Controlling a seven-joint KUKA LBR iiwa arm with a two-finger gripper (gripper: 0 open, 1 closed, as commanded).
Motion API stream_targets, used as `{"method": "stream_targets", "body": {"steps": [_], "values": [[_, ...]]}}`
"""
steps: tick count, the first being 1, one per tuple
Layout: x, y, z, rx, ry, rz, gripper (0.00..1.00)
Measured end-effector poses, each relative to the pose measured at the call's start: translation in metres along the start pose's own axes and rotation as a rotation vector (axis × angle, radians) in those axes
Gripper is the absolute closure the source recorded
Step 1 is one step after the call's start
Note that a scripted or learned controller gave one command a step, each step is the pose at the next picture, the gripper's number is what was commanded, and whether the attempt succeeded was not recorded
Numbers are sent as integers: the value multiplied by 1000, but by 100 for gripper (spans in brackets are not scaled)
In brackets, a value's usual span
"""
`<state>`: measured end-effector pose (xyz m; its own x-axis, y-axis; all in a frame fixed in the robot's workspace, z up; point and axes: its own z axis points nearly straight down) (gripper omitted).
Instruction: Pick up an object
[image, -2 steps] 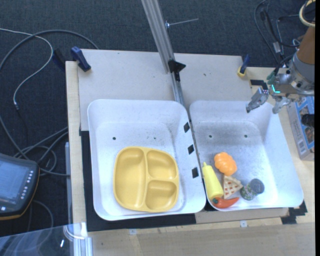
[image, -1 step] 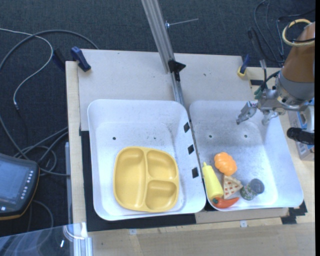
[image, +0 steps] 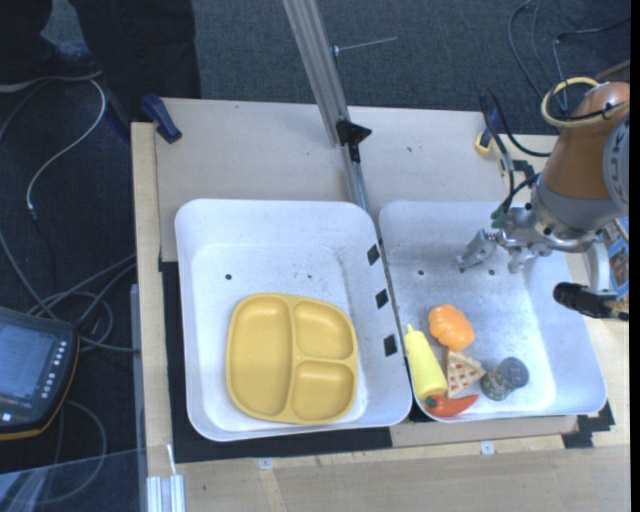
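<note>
The end effector hangs over the upper part of the right bin, with the arm reaching in from the right. Its 2 fingers appear spread apart, and nothing is seen between them.

The candidate things lie in a cluster in the lower part of this bin, down and slightly left of the end effector:
- The orange toy is nearest, well apart from the fingertips.
- The yellow bottle lies just left of the orange toy against the bin's left wall, with its long axis running up and down the view.
- The pizza slice, grey ball and red pepper lie below the orange toy.

The coming move likely calls for travel down the view toward the orange toy.

The left bin holds a yellow tray.
</note>
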<state>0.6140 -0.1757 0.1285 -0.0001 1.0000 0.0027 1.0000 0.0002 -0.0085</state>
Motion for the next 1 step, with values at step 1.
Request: {"method": "stream_targets", "body": {"steps": [1], "values": [[1, 0, 38, -2, 0, 0, 0]]}}
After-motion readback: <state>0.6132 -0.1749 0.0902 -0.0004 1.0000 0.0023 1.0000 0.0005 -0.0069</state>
